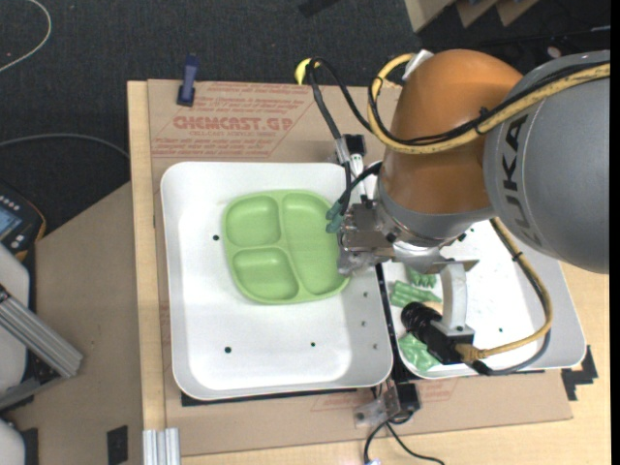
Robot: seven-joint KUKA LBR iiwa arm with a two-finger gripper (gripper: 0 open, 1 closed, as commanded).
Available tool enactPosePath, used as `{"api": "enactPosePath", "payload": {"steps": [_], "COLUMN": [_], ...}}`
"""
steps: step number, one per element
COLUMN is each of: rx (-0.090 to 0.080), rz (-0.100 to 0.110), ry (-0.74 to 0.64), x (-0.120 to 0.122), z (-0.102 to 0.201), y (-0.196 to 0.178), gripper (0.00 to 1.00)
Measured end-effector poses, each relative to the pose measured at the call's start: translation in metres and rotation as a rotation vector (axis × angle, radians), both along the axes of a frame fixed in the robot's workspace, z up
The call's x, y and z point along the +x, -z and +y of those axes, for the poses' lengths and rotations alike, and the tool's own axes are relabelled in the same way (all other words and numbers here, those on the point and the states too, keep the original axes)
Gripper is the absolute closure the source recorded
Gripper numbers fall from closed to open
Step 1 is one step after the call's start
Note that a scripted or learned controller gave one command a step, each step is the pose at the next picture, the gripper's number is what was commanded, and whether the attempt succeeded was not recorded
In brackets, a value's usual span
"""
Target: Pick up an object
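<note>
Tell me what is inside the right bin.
Green pieces lie at the right bin's near left corner; what they are is unclear. The arm covers most of the bin, so anything else in it is hidden.

A green divided plate (pixel 281 248) with three compartments lies flat in the left bin (pixel 194 298), toward its far right part. The gripper (pixel 356 248) hangs at the plate's right edge, just above the rims where the two bins meet. The grey arm and its orange band cover much of the right bin (pixel 513 294), where pale green pieces (pixel 417 355) lie near the near-left corner. A blue clip (pixel 187 80) sits on the tabletop's (pixel 242 124) far-left corner.
</note>
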State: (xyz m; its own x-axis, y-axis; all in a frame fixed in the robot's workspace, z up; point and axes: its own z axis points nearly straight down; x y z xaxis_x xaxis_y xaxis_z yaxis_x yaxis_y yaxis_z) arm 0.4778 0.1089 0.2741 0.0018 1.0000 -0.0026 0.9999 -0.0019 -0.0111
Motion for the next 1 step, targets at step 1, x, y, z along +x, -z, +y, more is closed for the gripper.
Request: {"api": "enactPosePath", "payload": {"steps": [1], "rx": [0.004], "rz": [-0.015], "ry": [-0.011], "x": [0.0012], "z": [0.0897], "y": [-0.0256], "gripper": [1.00]}}
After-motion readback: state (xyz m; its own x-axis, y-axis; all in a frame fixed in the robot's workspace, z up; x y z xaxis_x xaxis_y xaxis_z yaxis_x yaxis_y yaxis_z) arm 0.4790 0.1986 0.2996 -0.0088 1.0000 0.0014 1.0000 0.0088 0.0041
